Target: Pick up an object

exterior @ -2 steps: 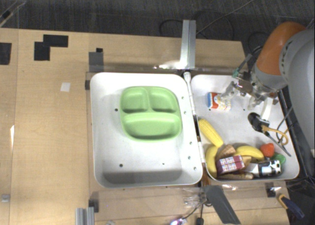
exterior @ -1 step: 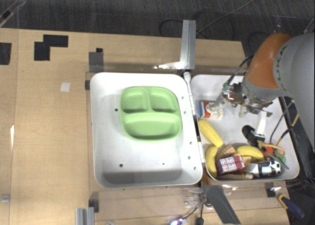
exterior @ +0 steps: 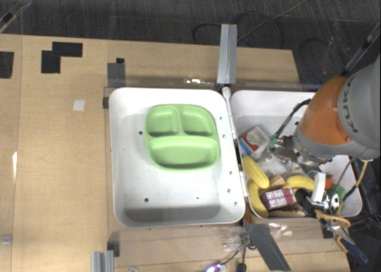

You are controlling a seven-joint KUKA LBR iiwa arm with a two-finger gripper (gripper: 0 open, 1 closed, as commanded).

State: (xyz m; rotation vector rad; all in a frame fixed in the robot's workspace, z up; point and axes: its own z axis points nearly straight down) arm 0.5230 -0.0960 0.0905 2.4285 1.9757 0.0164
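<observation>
Grey arm with orange band (exterior: 333,119) low over the right white bin (exterior: 262,101); tool (exterior: 284,156) among yellow bananas (exterior: 256,172). Its grip: cannot tell. Green divided plastic tray (exterior: 181,136) lies in the left white bin (exterior: 128,163).

Partial black lettering, likely "KU", is showing on the grey arm (exterior: 364,101) at the right edge. Print on the brown packet (exterior: 280,198) and the small carton (exterior: 256,137) is staying too blurred to read.

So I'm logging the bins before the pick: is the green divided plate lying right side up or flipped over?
Right side up. The green plate lies flat in the left bin, its three compartments facing up with raised dividers between them.
</observation>
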